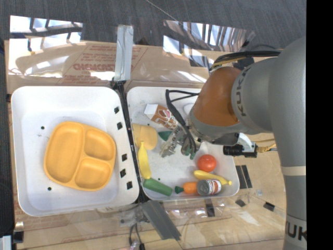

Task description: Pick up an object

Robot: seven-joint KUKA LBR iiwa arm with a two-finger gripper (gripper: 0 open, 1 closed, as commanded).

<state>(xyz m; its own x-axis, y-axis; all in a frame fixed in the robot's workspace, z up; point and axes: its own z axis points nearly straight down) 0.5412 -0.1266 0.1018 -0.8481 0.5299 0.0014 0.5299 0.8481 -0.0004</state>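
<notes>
Tomato (206,163) just beside tool (177,145)

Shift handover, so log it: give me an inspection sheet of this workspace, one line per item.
Surface: two white bins, left bin and right bin, on a cardboard-lined bench.
Job's things: right bin holds tomato, banana, green vegetable, carrot, can, brown carton.
Clutter: yellow divided tray in left bin.
Grippers: gripper low over right bin's middle, nothing seen in it.
Cables: black cables loop off the wrist.
Surroundings: dark floor, grey tape strip.
</notes>
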